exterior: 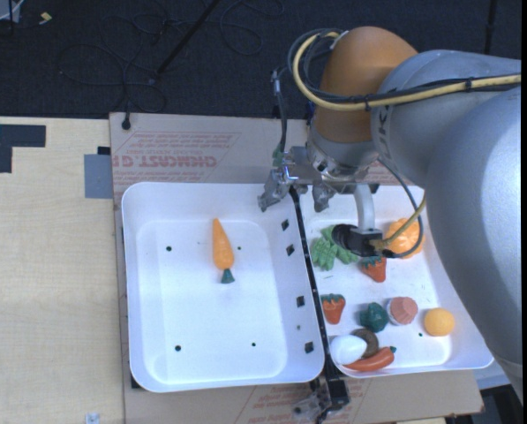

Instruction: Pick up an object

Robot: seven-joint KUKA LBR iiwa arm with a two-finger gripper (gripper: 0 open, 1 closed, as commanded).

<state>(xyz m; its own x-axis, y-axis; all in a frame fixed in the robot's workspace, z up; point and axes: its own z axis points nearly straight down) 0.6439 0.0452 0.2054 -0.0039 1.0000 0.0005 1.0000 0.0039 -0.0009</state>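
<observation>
Gripper (fingers apart) hovers; left bin holds one carrot.

- A single fixed camera sits above the pale wooden bench and looks down at a slant.
- The shallow white plastic left bin lies mid-frame, seen whole.
- Its twin right bin adjoins it on the right.
- The grey arm with an orange band looms close to the lens, right of that left bin.
- Dark cabled floor lies beyond the left bin's far rim.
</observation>
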